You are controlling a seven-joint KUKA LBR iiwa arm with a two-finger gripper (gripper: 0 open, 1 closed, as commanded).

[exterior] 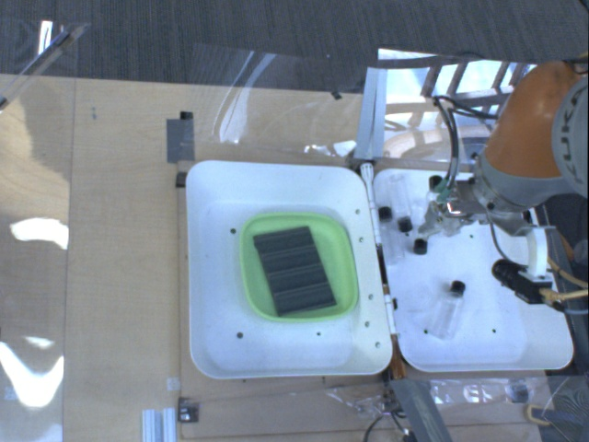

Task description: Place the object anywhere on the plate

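- Camera view: the two-finger gripper (440, 217) sits low over the right-hand shallow white bin (515, 353), near that bin's upper-left corner. Its fingers are small and blurred against the white floor, so how far they are spread, and whether anything is between them, cannot be told.
- Small black pieces (405, 222) lie on the right bin's floor just left of and below the gripper; a further small dark piece (456, 287) lies lower down, toward the bin's middle, beside a faint clear item (444, 319) that is too pale to identify.
- The grey arm with its orange band (534, 122) enters above the right bin's upper-right part, with black cables looping along it.
- The left-hand shallow white bin (212, 339) touches the right bin along a shared edge.
- A green rounded-square plastic plate (253, 284) lies in the left bin's middle.
- The dark grey ribbed rectangular block (294, 271) rests flat on the plate, slightly skewed, well apart from the gripper.
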